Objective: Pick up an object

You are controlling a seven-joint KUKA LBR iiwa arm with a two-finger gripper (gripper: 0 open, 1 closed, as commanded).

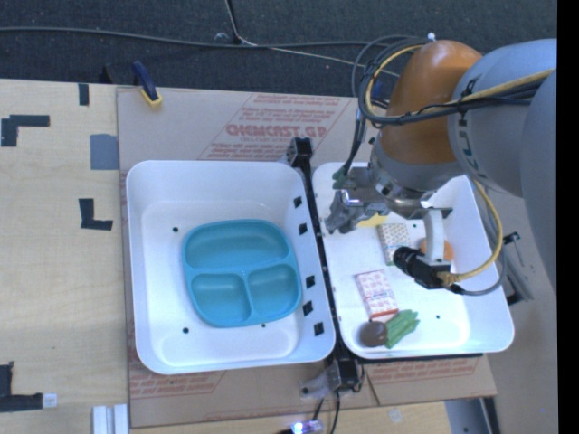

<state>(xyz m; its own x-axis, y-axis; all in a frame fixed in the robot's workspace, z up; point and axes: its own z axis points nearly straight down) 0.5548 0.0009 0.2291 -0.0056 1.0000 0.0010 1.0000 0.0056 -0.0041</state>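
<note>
My gripper (346,213) hangs low over the upper left part of the right bin (479,324), close to the divider between the two bins. Just right of it lie a small speckled packet (393,235) and an orange-and-white item (437,242), partly hidden by the wrist and a black cable. Nearer the front of that bin sit a red-and-white box (374,294), a green object (402,325) and a dark brown round object (371,334). Nothing is visibly held by the gripper.
A blue divided plate (242,271) lies in the left bin (154,197). The arm's orange and grey body (434,98) covers the back of the right bin. A yellow-and-blue clamp (146,85) sits on the cardboard behind the bins.
</note>
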